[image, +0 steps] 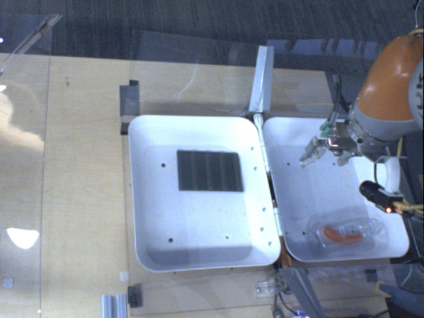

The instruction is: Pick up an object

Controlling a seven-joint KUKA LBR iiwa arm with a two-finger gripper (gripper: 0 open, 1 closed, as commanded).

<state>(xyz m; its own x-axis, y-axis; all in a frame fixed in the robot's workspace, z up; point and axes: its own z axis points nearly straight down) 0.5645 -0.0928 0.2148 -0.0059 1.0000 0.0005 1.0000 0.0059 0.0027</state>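
Clear plastic bottle [343, 232] with orange contents, lying on its side, lengthwise along the front edge of the right bin [291, 177], near its front right corner

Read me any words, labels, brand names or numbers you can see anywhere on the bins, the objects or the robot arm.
No readable text anywhere.
Left bin: dark ribbed rectangle, no lettering.
Right bin: clear plastic piece with an orange-red item inside, no label readable.
Arm and hand: no markings legible.

Matt white plastic bins [199, 257] on a pale wood bench [73, 177] (clear plastic bottle [344, 232]).
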